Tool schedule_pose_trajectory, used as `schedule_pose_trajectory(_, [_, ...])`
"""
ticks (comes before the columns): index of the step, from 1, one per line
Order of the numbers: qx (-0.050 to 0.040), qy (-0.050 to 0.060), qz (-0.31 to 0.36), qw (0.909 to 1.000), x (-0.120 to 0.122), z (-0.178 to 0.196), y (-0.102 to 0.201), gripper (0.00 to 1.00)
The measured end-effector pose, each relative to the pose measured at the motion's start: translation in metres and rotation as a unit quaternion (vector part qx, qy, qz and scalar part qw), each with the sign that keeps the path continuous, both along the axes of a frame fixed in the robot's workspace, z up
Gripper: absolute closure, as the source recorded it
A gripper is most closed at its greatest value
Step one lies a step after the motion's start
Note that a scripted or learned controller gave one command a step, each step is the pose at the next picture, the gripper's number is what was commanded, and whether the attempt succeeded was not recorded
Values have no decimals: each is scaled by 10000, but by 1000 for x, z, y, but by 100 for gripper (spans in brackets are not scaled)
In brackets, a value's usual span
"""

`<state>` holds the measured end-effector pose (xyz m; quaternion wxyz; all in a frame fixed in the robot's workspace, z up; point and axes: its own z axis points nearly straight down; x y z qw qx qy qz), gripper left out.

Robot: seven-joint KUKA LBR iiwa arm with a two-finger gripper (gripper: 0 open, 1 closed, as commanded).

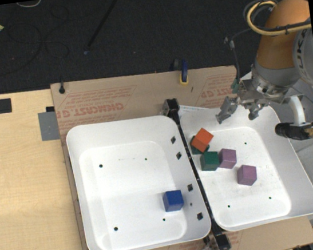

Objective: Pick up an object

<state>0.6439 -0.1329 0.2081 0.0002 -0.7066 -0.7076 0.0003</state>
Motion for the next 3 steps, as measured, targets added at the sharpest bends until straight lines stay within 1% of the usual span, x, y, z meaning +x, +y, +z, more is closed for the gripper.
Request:
schedule_pose_trajectory(1, [-26, -118, -5, 9999, -8, -54, 18, 0])
schedule_pose_trajectory(2, [-7, 1, -26, 10000, -43, -88, -54, 0])
schedule_pose_trajectory(3, [-36, -100, -10, 9999, -55, -98, -34, 0])
